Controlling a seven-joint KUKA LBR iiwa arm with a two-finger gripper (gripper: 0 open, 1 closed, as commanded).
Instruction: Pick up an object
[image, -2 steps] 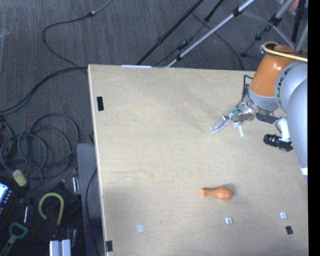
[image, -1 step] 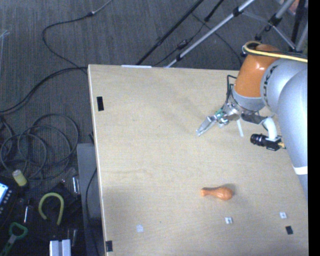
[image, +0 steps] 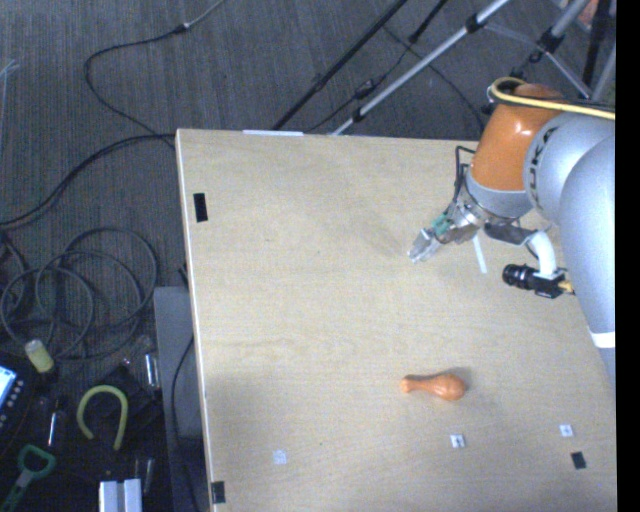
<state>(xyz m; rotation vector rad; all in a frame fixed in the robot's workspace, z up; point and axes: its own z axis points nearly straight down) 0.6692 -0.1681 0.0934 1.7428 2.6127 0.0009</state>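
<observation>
Near the desk's (image: 300, 300) front edge, right of the middle, an orange pear-shaped object (image: 435, 386) is lying on its side, narrow end pointing left. The end effector (image: 422, 245) is hanging well apart from it toward the right edge, its fingers slightly spread and pinching nothing.

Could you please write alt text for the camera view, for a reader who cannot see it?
A grey robot arm with an orange band reaches in from the right, its gripper poised above a bare tan board. A small orange pear-shaped object lies on the board nearer the camera, apart from the gripper. Cables lie on the dark floor to the left.
</observation>
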